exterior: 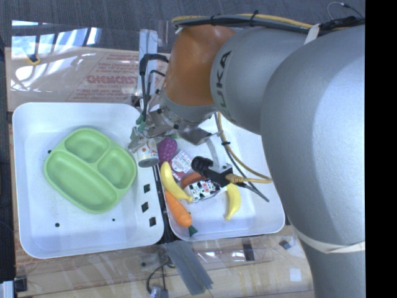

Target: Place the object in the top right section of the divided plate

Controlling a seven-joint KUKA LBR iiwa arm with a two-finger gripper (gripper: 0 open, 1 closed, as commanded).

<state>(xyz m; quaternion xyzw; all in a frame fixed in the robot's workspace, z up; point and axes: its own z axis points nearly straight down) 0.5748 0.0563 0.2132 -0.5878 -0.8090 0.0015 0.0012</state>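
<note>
green divided plate (90, 177) sits empty, pincer (144, 136) over the toy pile, can't tell if it's grasping anything, placing not done

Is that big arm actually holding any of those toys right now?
It cannot be told. The gripper sits low over the right bin's toy pile, near the purple toy, but nothing shows clearly between its jaws.

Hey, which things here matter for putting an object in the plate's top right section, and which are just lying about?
Job:
green plate, in the left bin
end effector, over the right bin

Lying about, all in the right bin:
carrot
two bananas
purple toy
</note>
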